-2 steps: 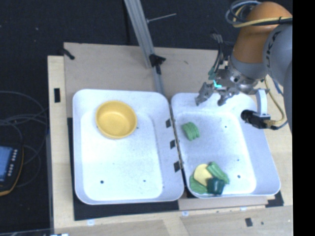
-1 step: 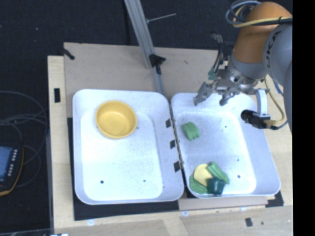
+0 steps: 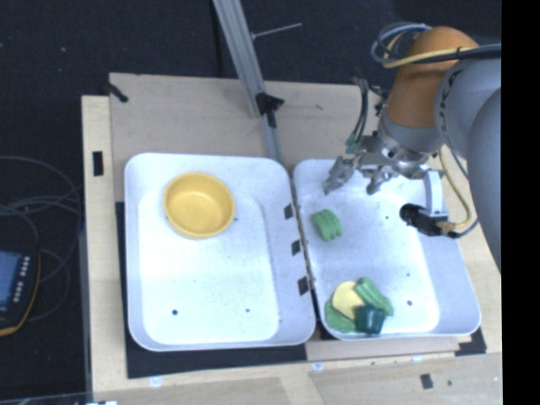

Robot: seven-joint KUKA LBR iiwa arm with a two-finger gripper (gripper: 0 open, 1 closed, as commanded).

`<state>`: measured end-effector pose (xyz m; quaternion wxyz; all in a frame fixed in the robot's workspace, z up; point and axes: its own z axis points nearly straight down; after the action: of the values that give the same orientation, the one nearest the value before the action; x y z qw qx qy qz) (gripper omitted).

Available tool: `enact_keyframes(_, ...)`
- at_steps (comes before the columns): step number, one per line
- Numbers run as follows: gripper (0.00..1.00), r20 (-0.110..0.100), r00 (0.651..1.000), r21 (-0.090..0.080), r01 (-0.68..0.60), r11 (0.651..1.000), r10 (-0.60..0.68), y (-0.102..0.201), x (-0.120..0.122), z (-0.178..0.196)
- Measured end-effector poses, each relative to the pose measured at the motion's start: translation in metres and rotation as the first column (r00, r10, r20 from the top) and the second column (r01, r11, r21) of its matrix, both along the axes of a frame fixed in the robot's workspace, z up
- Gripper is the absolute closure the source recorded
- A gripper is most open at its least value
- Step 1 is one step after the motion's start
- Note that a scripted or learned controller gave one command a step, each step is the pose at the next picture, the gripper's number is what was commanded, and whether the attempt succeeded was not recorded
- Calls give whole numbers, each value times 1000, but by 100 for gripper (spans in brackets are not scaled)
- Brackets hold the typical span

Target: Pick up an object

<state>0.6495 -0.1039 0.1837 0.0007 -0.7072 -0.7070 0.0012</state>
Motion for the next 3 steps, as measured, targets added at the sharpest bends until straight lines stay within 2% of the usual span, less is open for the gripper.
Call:
enact_keyframes(2,0,0,1000,0,0,1000,0,-1,-7,-85)
enact_keyframes(3,100,5,1000,1,1,1000,-1,-1,-6,-72)
